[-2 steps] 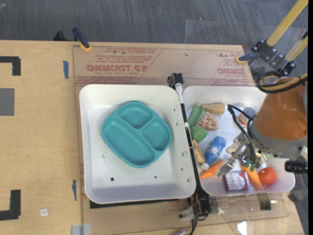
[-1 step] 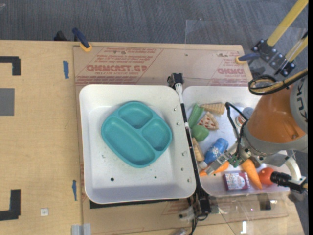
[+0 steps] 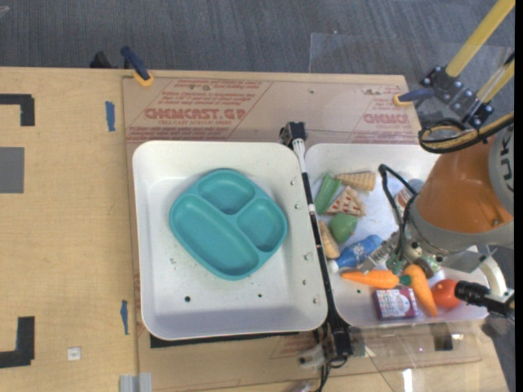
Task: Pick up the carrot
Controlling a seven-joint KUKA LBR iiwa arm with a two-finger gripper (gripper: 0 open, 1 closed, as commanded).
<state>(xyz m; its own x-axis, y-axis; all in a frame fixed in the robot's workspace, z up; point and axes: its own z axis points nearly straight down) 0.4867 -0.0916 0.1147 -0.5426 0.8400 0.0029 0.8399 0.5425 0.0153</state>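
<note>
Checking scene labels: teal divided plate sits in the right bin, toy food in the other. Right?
Not quite. The camera view shows the teal divided plate in the left bin; the toy food, including the carrot, lies in the right bin.

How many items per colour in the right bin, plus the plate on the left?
Orange: 2, carrot and a second carrot
Green: 2, and
Blue: 1, packet
Purple: 1, pouch
Red: 1, piece
Tan: 2, cone, pizza slice
Teal: 1, plate, left bin
Total: 10
</note>
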